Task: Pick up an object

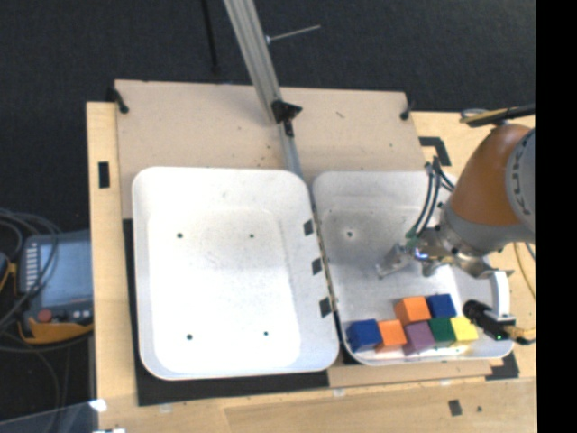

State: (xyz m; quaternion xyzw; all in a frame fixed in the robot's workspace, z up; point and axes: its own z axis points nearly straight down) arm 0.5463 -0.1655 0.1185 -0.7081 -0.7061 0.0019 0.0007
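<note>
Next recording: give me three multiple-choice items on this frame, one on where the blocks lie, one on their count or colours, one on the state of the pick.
1. Where do the blocks lie?
A. Left bin
B. Near corner of the right bin
C. On the bench

2. How many orange blocks are there?
A. None
B. One
C. Two

3. How do the blocks stand in relation to the hand?
A. All lie in the bin, none in the hand
B. One is lifted above the bin
C. One lies in the left bin

Answers: 1 B, the cluster sits along the right bin's near edge. 2 C, one orange block at the back, one in front. 3 A, the hand is beside the cluster, every block resting on the bin floor.
</note>
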